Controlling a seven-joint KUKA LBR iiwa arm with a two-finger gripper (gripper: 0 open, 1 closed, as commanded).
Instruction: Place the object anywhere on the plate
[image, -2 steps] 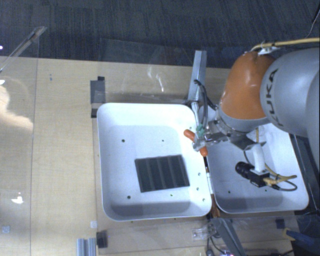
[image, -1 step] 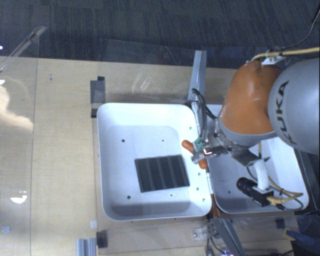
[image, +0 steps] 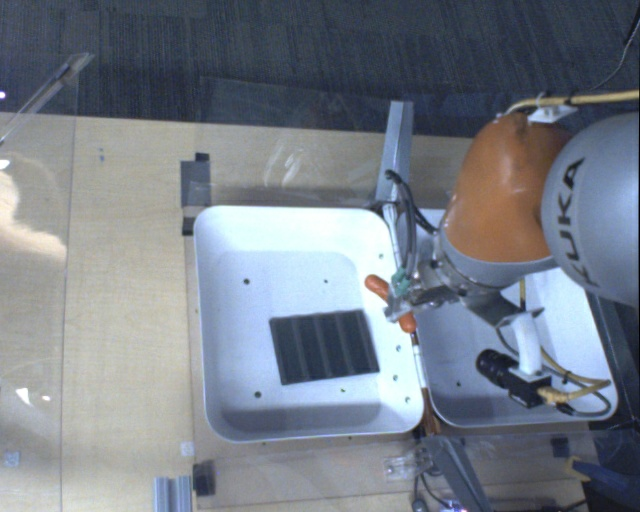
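Gripper (image: 401, 300) sat over the 3 o'clock rim of the left bin (image: 230, 300), just at the seam between the two bins. Fingers were drawn narrow and closed on the orange object (image: 377, 286). One rounded, redder end stuck out toward 10 o'clock over the bin floor, and the other end showed toward 5 o'clock, over the rim. Its middle was hidden by the fingers. Could not tell whether the object hung clear of the bin or touched it.

Arm (image: 600, 200) came in from 3 o'clock, its orange band (image: 500, 190) just at 2 o'clock of the gripper, and it covered most of the right bin (image: 450, 395).

Plate (image: 324, 347), a dark, ribbed rectangle, lay flat on the left bin's floor, a little toward 5 o'clock of the bin's centre. It was at 8 o'clock from the gripper, near but apart from it. The orange object did not touch it; white floor showed between them.

A grey metal bar (image: 397, 150) stood at 12 o'clock of the gripper, at the far rim between the bins. Both bins rested on the pale wooden bench (image: 100, 300).
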